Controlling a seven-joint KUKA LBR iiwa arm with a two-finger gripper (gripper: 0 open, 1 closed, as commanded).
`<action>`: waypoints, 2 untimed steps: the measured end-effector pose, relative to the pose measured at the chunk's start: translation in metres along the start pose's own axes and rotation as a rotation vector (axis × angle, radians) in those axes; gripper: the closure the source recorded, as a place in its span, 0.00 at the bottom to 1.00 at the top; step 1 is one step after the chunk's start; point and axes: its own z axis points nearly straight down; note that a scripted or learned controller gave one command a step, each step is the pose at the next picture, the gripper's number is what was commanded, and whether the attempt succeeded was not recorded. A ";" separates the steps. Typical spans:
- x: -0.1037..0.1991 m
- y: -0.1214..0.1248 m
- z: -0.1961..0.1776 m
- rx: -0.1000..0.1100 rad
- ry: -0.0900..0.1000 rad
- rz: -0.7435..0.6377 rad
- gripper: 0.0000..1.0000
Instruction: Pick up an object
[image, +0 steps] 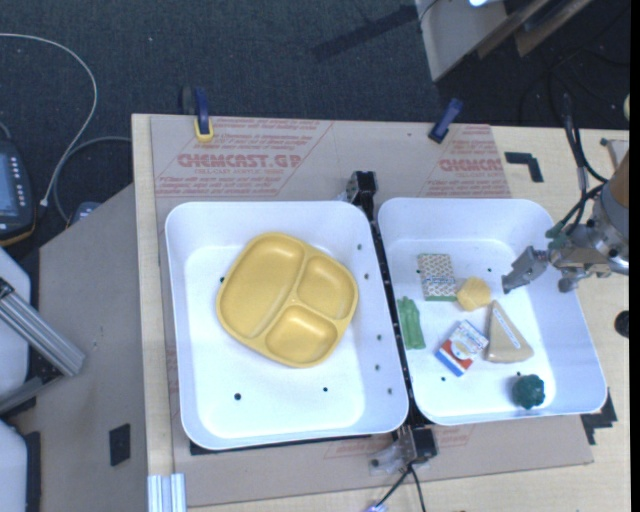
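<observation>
Nearest edge: right bin has a dark green ball in its near corner, closest to me; I'd guess it's light and would roll away from a pinch.

Claw: my claw hangs over the right bin's far right side, grey fingers pointing left, nothing between them; I can't tell whether they're apart or together.

Closest candidate: yellow block sits just left of the claw tip, near mid-bin. I judge it small, light, probably stiff enough to squeeze. I'd take it across its two short flat sides.

Beside it: tan wedge lies flat just below the block, touching or nearly so. Sloped faces look likely to slip, so I'd grip the thick end.

Others: speckled packet to the block's left, flat and thin, hard to get under. Red, white and blue carton looks light and crushable. Green strip hugs the left wall, awkward for fingers.

Left bin: left bin carries a yellow divided plate, wide, smooth, rigid; I reckon only the rim offers a hold.

Table: table carries both bins side by side.
</observation>
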 end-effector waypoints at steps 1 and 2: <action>0.001 0.003 -0.007 -0.014 -0.003 -0.004 0.00; 0.001 0.010 0.054 -0.009 -0.001 -0.003 0.00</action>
